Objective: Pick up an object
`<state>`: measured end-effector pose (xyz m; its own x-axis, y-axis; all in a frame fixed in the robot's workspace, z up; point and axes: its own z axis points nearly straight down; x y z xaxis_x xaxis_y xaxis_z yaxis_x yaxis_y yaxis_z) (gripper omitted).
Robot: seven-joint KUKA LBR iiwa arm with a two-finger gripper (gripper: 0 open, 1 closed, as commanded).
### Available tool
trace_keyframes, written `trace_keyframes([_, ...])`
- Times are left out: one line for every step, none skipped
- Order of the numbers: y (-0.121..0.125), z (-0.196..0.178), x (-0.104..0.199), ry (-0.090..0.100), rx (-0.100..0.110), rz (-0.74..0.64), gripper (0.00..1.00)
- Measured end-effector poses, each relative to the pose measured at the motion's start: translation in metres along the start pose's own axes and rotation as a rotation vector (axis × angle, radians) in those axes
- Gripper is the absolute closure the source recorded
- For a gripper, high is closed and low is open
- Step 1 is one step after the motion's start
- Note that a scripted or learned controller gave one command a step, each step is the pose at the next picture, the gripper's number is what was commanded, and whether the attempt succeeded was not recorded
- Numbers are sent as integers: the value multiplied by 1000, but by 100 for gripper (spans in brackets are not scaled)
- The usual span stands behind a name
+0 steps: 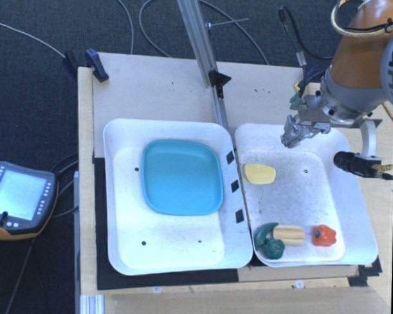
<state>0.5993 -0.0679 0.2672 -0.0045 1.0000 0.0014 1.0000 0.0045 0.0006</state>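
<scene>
In the right bin (350, 191) lie a pale yellow lump (259, 174) near its far left, a dark green vegetable (269, 241) at the near left corner, a tan block (289, 235) beside it, and a red pepper-like piece (323, 235) at the near right. My gripper (292, 138) hangs above the far edge of the right bin, up and to the right of the yellow lump, apart from every object. Nothing shows between its fingertips.
The left bin (118, 202) bears a turquoise plate (181, 176). A slanted metal pole (203, 47) rises from between the bins. A blue clamp (97, 64) sits at the bench's far left corner. A teach pendant (18, 198) lies off the bench's left.
</scene>
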Motion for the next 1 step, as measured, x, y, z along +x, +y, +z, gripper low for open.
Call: trace_keyframes([9,16,53,-1,1,0,100])
